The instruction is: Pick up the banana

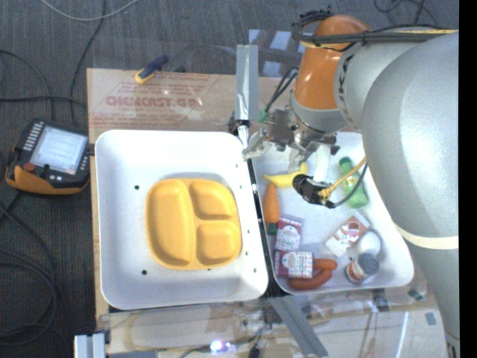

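The banana is yellow and lies near the back left of the right bin, just above a carrot. Only its left end shows, because the rest is hidden under the gripper. The gripper hangs from the orange wrist band directly over the banana, low in the bin. I cannot make out whether anything is held.
The left bin holds a yellow divided tray. The right bin also holds a green bottle, two maroon packets, a red sausage, a small carton and a can. A teach pendant lies at the far left.
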Motion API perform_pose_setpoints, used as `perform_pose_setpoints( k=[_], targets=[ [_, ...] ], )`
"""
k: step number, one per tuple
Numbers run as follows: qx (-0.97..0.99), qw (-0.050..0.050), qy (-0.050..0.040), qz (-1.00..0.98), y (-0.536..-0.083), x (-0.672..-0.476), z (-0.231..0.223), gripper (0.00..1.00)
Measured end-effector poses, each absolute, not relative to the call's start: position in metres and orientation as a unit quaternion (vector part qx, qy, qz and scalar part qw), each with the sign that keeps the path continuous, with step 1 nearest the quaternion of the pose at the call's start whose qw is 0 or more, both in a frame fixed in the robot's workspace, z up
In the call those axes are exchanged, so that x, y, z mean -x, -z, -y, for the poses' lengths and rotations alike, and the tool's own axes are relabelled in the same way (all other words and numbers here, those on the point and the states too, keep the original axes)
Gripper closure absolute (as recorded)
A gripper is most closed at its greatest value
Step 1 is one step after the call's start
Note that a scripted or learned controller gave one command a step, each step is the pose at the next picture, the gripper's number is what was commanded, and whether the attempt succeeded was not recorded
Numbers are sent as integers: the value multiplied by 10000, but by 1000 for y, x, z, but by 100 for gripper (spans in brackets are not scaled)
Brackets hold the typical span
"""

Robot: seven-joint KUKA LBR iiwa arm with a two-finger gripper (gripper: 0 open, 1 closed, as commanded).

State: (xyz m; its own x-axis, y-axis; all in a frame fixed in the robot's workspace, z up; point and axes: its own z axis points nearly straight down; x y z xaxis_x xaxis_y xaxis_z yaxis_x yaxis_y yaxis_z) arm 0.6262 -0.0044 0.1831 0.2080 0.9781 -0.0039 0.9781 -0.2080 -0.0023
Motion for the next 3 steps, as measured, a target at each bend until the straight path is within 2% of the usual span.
perform_pose_setpoints(
  k=[1, 2, 3],
  targets=[
    [-8283, 8, 24, -5602, -183, -668, 22, 0],
    [-7376, 4, 28, -6752, -183, -668, 70, 0],
    [-7051, 15, 19, -7091, -232, -668, 74, 0]
  ],
)
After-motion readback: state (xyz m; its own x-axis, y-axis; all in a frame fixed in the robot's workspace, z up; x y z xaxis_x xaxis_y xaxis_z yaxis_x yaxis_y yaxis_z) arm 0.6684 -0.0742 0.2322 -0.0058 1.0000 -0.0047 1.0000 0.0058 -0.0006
